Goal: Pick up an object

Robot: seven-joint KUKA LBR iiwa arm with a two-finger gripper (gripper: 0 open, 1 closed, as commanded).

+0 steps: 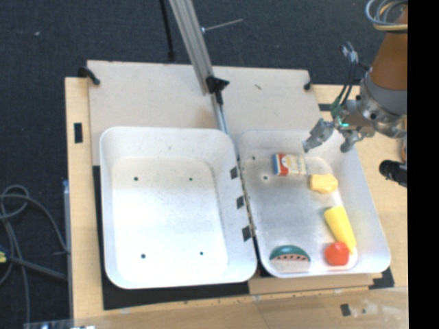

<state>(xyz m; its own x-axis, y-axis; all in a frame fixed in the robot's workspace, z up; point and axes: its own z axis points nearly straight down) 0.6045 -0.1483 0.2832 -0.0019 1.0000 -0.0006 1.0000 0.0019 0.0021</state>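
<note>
The right bin (274, 204) holds several small items: a small carton (288, 164) with a red and blue label near its back, a pale yellow block (324, 183) beside it, a long yellow piece (340, 228), a red ball (336, 253) at the front right, and a watermelon slice (289, 256) at the front. My gripper (333, 137) hangs open above the bin's back right rim, its two grey fingers spread apart with nothing between them. It is behind and to the right of the carton.
The left bin (168, 208) sits next to the right one, with black clips along the shared edge. A slanted metal pole (195, 46) rises from the back of the bench. Cables lie on the floor at the left.
</note>
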